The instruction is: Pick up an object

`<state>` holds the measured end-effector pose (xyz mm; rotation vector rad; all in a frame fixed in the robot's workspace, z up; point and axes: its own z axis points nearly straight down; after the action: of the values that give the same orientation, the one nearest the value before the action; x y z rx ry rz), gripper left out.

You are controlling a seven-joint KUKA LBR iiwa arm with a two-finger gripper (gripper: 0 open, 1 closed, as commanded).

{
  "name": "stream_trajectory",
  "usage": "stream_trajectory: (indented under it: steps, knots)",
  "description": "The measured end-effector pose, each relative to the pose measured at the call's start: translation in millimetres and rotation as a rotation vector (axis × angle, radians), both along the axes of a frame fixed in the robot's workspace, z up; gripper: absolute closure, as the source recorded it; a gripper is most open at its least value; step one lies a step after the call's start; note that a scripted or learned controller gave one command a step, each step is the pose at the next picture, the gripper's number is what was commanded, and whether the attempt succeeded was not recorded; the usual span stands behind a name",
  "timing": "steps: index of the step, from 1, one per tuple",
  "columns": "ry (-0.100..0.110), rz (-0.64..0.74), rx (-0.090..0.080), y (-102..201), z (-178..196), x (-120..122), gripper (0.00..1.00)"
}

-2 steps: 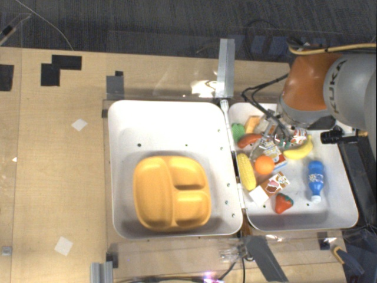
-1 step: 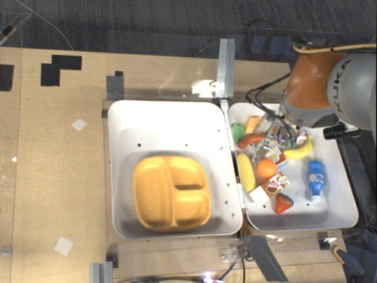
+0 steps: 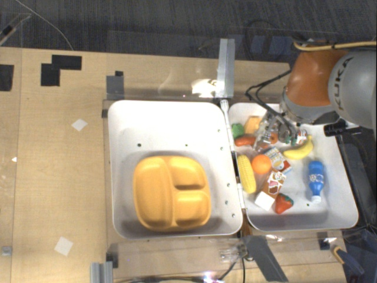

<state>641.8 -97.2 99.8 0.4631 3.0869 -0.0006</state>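
The gripper [image 3: 277,131] is seen low over the far part of the right bin [image 3: 344,208], among the toys there. Whether anything sits between its jaws cannot be told, since the metal parts blur into the clutter beneath. Just left of the gripper a red-orange piece [image 3: 243,140] is noted, with a green piece [image 3: 237,129] and a pale orange block [image 3: 252,124] beyond it toward the far wall. Just right of the gripper a yellow banana [image 3: 299,150] is seen, curved, lying on the bin floor.

Nearer the camera an orange ball [image 3: 261,164] is recorded, touching a yellow corn cob [image 3: 246,174] that lies along the left wall of the bin. Beside the ball a small printed carton [image 3: 277,158] and a second printed carton [image 3: 275,183] are seen; their printing is too small to be read. A white block [image 3: 264,201] and a red strawberry-like piece [image 3: 284,203] lie near the near wall, touching one another. A blue bottle [image 3: 316,180] with a white cap is laid toward the right side, apart from the rest.

Above the gripper the orange band [image 3: 307,78] and the grey arm [image 3: 356,90] are seen; letters reading "KUK" are partly visible on the grey housing.

The left bin [image 3: 159,119] holds one thing: a yellow divided tray [image 3: 172,191], set in the near half, with three compartments in which nothing can be seen. Both bins rest side by side on the wooden bench [image 3: 53,175], on which black marks are seen at far left.
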Motion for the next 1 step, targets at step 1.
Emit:
stream_trajectory:
  steps: [1]
  knots:
    - [0.006,-0.251,-0.001,55.1,87.2,-33.3,1.00]
